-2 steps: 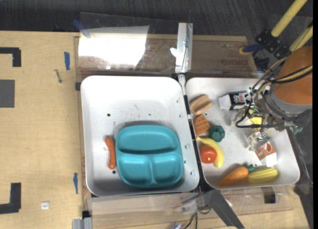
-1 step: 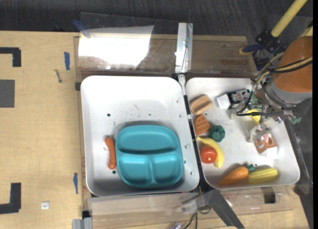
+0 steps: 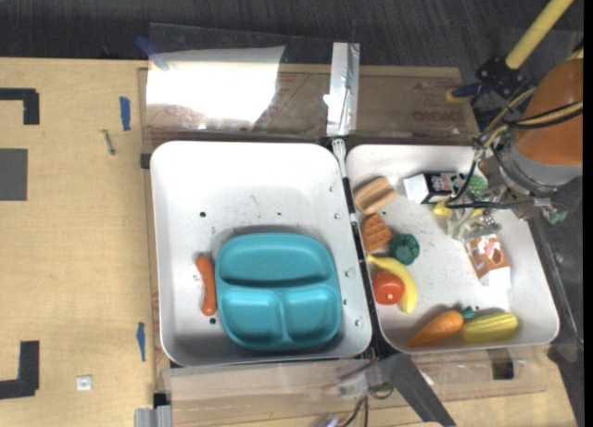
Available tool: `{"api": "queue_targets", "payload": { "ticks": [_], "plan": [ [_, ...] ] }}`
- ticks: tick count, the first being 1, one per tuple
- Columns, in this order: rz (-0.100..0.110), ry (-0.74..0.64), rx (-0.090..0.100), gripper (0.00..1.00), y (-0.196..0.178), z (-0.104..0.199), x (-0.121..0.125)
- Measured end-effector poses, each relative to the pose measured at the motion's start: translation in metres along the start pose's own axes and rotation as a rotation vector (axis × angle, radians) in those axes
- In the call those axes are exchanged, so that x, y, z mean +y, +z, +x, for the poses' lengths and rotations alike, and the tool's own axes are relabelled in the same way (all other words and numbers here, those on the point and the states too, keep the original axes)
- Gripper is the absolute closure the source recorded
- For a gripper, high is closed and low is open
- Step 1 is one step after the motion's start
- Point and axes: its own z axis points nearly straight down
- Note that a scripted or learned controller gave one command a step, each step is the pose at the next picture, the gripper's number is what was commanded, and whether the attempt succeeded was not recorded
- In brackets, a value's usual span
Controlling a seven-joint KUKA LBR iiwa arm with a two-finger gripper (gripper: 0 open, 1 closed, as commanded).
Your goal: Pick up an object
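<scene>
Right bin front – carrot, tip pointing left

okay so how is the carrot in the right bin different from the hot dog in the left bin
The carrot is bright orange and tapers to a point; the hot dog is duller red-orange and even in thickness with rounded ends. The carrot lies slanted near the front of the right bin, beside a corn cob; the hot dog lies lengthwise along the left side of the teal divided tray. Both are long, slim toy foods lying flat.
</scene>
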Motion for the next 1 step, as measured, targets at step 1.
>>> {"api": "queue_targets", "payload": {
  "ticks": [1],
  "plan": [
    [-0.003,0.302,0.033,1.0,0.0096,-0.0364,-0.0055]
  ]
}}
